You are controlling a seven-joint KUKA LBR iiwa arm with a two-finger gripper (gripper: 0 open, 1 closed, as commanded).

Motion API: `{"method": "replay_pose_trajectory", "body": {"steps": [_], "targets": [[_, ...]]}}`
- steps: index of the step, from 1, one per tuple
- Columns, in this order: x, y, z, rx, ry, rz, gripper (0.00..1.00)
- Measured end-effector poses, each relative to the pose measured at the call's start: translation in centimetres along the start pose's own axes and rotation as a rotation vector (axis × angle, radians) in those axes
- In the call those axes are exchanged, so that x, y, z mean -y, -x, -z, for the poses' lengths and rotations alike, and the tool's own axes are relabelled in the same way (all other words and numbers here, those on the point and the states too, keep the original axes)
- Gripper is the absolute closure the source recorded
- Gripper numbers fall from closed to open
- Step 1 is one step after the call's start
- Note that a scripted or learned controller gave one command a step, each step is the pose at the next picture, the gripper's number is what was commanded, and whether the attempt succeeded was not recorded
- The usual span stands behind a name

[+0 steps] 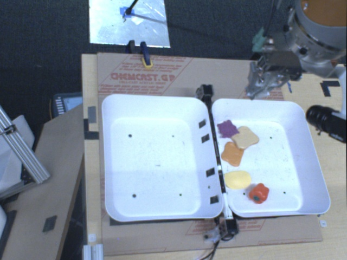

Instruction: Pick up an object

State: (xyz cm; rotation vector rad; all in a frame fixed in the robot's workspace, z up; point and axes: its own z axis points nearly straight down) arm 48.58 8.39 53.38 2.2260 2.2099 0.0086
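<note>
The right bin holds several small things near its left wall: a purple piece, a tan piece, an orange piece, a yellow piece and a red piece. My gripper hangs above the far edge of the right bin, over the cardboard just behind its rim, well clear of all the pieces. Nothing shows between its fingers.
The left bin stands beside the right one, with black clips along the shared wall. A shiny metal sheet lies at the back left. A yellow and blue clamp sits on the cardboard's far edge.
</note>
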Motion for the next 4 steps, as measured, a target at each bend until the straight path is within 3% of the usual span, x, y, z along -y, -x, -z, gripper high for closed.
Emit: {"method": "replay_pose_trajectory", "body": {"steps": [1,2,3,4], "targets": [[0.0,-6.9,0.1,-0.002,-0.004,0.016,1.00],[-7.7,-12.7,0.0,-0.002,-0.001,0.014,1.00],[-13.5,-15.3,-0.1,0.000,-0.003,0.013,1.00],[-10.4,-5.5,0.1,0.002,-0.005,0.000,1.00]]}}
